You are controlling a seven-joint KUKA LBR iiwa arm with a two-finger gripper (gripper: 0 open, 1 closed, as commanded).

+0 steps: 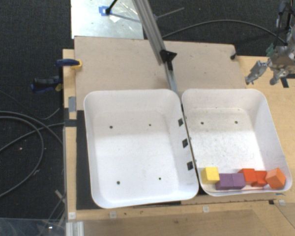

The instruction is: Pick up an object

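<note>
Dark carpet with loose cables surrounds a tan bench (pixel 137 63) bearing two white bins. Right bin (pixel 268 117): yellow block (pixel 210 174), purple block (pixel 230 181), red block (pixel 253 176) and orange block (pixel 276 178) crowd its near wall, probably slid there. Gripper (pixel 266 74) hovers beyond the far rim, fingers spread, holding nothing.

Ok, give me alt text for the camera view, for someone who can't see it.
The gripper hangs above the right bin's far corner, away from the blocks along its near wall: yellow, purple, red, orange.
</note>
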